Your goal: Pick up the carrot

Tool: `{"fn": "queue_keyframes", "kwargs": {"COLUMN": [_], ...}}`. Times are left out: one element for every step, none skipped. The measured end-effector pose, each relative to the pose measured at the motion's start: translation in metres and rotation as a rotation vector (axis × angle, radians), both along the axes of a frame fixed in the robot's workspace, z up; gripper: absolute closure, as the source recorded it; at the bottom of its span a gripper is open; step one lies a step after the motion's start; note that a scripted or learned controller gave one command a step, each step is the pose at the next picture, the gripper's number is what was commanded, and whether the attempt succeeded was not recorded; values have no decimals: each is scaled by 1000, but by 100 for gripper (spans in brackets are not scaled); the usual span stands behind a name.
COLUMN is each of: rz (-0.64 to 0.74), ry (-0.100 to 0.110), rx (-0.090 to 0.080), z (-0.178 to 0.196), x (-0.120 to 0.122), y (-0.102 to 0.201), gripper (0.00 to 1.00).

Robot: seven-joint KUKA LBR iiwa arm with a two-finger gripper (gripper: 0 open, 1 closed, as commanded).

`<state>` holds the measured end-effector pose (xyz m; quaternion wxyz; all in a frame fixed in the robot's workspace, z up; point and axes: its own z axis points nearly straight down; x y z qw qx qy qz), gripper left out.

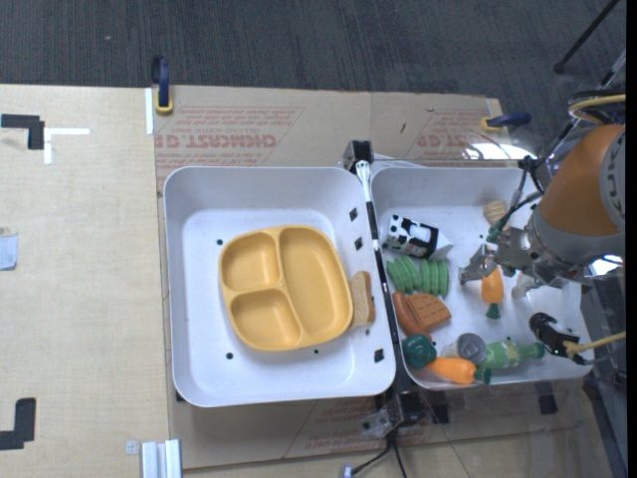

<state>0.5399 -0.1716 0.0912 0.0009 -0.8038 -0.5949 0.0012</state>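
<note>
White bins [184, 267] on cardboard, ply bench [70, 317], dk carpet [299, 28] behind.

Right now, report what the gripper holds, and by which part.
The gripper is over the carrot in the right bin; whether it grips it cannot be told.

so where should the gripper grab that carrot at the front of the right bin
Grip the carrot across its thick orange middle, coming straight down. It lies flat, lengthwise along the bin's front wall, with a teal piece and a green bottle crowding its ends.
</note>
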Motion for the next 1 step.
{"fn": "queue_keyframes", "kwargs": {"rz": [-8], "ry": [1], "rx": [0], "z": [9], "x": [1], "y": [-1], "gripper": [100]}}
